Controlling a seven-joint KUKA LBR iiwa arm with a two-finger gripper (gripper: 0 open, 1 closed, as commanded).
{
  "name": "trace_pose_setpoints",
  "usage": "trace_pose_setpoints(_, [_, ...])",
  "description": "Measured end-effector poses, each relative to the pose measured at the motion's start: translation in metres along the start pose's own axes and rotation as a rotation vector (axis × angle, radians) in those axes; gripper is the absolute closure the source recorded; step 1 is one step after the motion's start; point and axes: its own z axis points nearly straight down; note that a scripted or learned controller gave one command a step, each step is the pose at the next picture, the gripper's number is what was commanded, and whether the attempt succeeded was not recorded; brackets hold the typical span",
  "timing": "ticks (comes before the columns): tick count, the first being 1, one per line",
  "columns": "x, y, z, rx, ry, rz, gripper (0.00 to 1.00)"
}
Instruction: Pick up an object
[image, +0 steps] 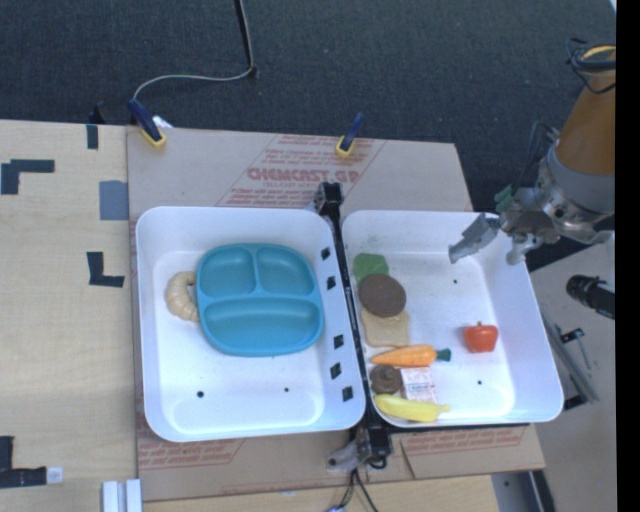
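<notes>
Nothing is picked up yet: the end effector (492, 238), fingers spread and empty, hovers over the right bin (520, 330), well above the tomato (481, 338).

Light was bright and even, with soft shadows; the white bins (240, 415) glared mildly, and the picture looked slightly soft throughout.

Looks like a robotics lab bench, not a real kitchen

2 white bins (150, 300) sit on a cardboard sheet (290, 170) clamped to a wooden bench (60, 330), tape marks on the wood, dark carpet (350, 60) behind, a cable (215, 70) trailing, toy food inside.
</notes>
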Motion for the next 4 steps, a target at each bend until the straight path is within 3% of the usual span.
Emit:
trace_pose_setpoints(1, [-0.043,-0.037,0.106,0.002,0.000,0.002,0.00])
trace_pose_setpoints(2, [-0.061,-0.054,0.197,-0.003,-0.001,0.001,0.00])
trace_pose_setpoints(3, [-0.062,-0.054,0.186,-0.006,-0.003,0.002,1.00])
trace_pose_setpoints(4, [0.031,-0.005,0.166,0.000,0.001,-0.001,1.00])
